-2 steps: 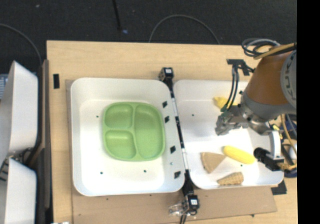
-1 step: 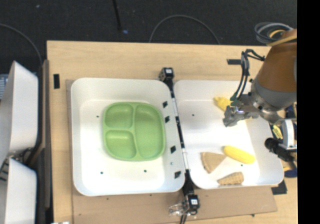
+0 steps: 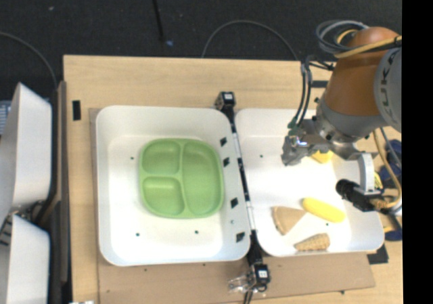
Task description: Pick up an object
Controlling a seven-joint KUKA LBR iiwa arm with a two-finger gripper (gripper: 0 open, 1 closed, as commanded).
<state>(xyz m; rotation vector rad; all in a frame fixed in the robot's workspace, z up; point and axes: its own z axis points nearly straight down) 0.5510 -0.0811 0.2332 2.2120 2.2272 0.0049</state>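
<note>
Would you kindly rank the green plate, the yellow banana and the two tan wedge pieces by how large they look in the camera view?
1. Green divided plate, by far the largest.
2. Yellow banana and upper tan wedge: too alike to rank.
3. Lower tan wedge, slightly smaller.

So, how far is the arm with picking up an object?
Nothing looks picked yet: the banana and two tan wedges lie in the right bin. In hand: the claw is over that bin's upper part, near a yellow piece. Left: grasp and lift. The green plate sits in the left bin.
</note>
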